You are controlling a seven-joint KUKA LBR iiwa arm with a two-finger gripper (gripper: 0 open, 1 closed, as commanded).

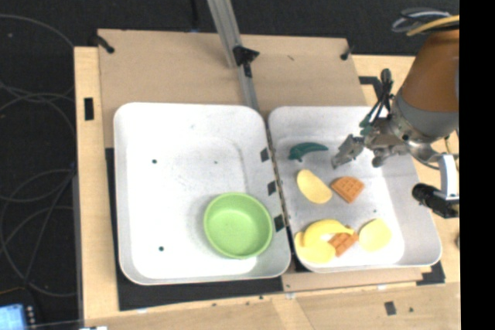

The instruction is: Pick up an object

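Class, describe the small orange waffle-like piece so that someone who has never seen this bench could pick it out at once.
Start at the right-hand white bin, the one under the gripper. Near its middle, just right of a pale yellow oval piece, lies the orange waffle piece. It is the squarish one with a grid pattern; the other orange piece sits lower, on a yellow dish.

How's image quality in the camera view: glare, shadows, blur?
Camera view: lighting is even and soft, with no hard glare on the white bins; the green bowl casts only a faint shadow; the whole frame is slightly soft, and the gripper looks blurrier than the orange waffle piece; the background floor is very dark.
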